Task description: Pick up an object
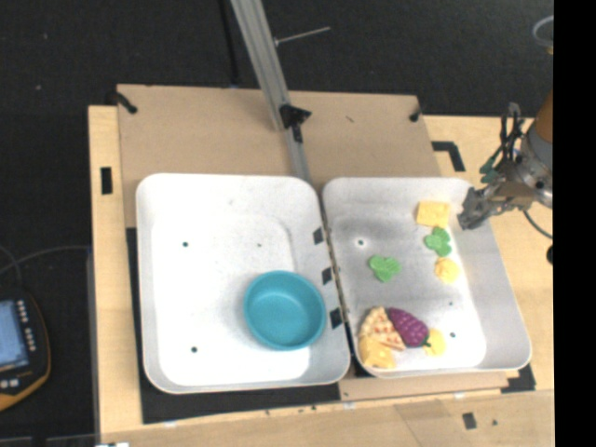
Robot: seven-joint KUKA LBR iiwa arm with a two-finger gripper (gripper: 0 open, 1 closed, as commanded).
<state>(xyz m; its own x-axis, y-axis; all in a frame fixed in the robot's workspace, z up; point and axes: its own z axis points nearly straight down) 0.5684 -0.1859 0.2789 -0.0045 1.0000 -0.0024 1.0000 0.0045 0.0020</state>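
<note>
My gripper (471, 212) hangs at the right bin's (494, 277) upper right edge, just right of a yellow block (432, 213). Below that block lie a green piece (437, 242), a small yellow piece (447, 269) and another green piece (384, 268). Near the bin's front sit a purple grape bunch (407, 325), a yellow and red pizza slice (378, 336) and a yellow bit (436, 343). A blue bowl (284, 309) rests in the left bin (186, 222). Nothing shows between the gripper's tips.
A grey metal pole (265, 59) slants from the top down to the seam between the bins. Cables (510, 142) hang beside the wrist at the right edge. A handheld pendant (19, 338) lies off the bench at the far left.
</note>
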